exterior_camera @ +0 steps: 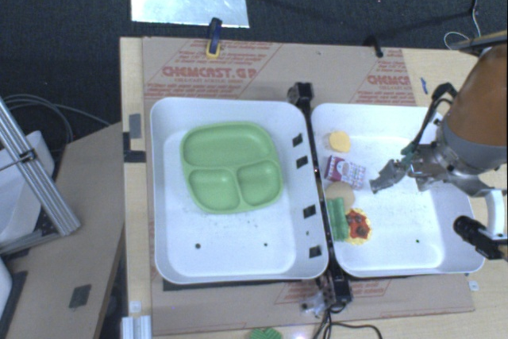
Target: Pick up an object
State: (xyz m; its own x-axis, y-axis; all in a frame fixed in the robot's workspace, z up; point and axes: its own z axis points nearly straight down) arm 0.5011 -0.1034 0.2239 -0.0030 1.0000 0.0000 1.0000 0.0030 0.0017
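Hovering: fingers over right bin, beside pink packet.

The grey KUKA arm ends in a broad, rounded orange-brown band above a lighter grey wrist collar. Thin black cables loop along its left side near the wrist. From the collar a cluster of silvery-grey metal parts narrows into the slim, dull-metal end effector. A black, rounded cylindrical piece sits below the wrist.
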